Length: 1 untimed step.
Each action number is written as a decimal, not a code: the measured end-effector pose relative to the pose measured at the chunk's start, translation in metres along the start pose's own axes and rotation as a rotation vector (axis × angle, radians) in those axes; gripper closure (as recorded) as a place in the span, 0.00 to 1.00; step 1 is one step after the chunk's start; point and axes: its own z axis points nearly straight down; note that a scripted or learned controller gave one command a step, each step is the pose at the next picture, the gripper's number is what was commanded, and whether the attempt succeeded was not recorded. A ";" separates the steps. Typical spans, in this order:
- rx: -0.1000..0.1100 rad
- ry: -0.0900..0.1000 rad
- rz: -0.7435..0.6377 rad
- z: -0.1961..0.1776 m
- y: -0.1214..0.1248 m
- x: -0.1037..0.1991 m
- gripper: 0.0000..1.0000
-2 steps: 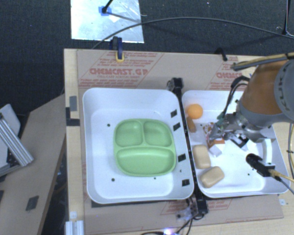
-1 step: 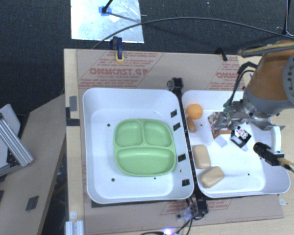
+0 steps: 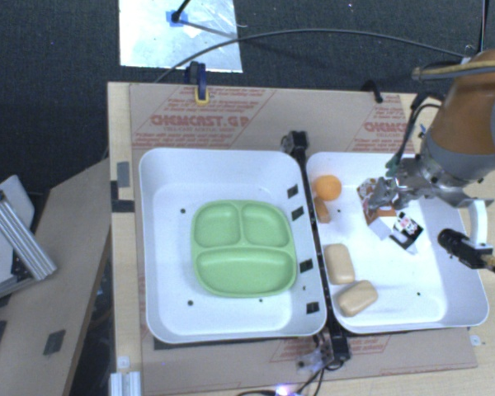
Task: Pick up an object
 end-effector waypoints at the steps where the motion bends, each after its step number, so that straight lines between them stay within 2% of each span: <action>1: 0.002 0.002 -0.004 -0.013 0.019 0.049 1.00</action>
